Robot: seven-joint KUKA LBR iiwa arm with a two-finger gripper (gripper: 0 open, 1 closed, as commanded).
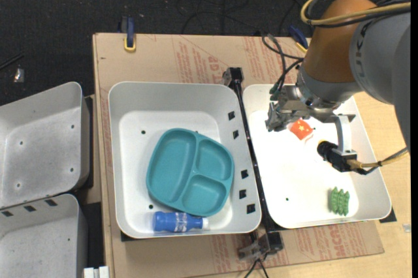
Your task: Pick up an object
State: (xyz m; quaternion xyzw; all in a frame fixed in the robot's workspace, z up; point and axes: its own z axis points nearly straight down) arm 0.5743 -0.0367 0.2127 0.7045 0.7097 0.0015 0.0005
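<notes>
A camera looks down at a slant on a brown counter (170, 55) that carries two shallow white bins set side by side.

Off the counter's left edge, two white trays (39, 139) with small holes lie on the dark floor, one above the other.

The left bin (124, 107) holds a teal divided plate (190, 171) with three compartments, lying flat near the bin's middle and turned at an angle. Just below the plate, against the bin's lower wall, a blue bottle (177, 222) with a white cap end lies on its side.

A black divider strip with clips runs between the two bins.

The right bin (294, 205) holds a small orange object (301, 130) near its upper part, lying on the white floor of the bin. Lower down and to the right, near the bin's lower right corner, sits a small green ridged object (339, 200), well apart from the orange one.

The grey arm with its orange band (339, 42) reaches in from the right and hangs over the upper part of the right bin. Its tool (281, 115) points down just beside the orange object, to that object's left. Whether the tool is released or clenched cannot be told from this angle, and nothing is seen between its fingers. A black fitting with a cable hangs off the arm to the right of the orange object.

Cables and a grey bar lie on the dark floor beyond the counter's far edge.
</notes>
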